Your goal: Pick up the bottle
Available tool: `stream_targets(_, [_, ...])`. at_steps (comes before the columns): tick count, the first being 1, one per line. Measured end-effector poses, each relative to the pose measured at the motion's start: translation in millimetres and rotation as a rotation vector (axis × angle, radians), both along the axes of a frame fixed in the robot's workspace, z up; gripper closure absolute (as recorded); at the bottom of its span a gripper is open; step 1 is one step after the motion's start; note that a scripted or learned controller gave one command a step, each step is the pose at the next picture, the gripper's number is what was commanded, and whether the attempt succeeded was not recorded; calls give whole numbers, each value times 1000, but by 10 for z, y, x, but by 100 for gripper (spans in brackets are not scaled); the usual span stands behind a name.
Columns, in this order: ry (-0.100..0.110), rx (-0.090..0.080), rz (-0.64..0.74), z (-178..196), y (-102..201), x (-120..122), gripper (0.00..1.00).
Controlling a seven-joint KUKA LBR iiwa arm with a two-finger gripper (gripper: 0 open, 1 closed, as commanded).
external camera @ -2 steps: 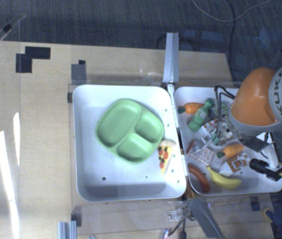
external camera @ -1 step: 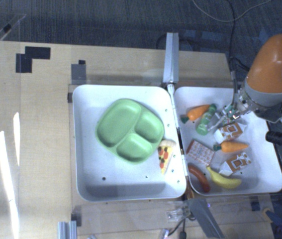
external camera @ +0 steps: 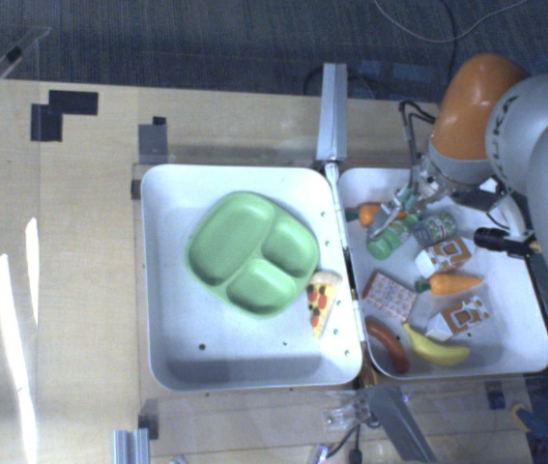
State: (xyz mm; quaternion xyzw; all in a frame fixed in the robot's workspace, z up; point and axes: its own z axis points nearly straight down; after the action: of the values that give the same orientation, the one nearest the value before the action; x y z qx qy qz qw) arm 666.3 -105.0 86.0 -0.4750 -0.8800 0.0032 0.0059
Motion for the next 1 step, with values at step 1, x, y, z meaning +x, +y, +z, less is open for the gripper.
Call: stream_targets(1, [-24,-3,-157,25,-510,-402,0])
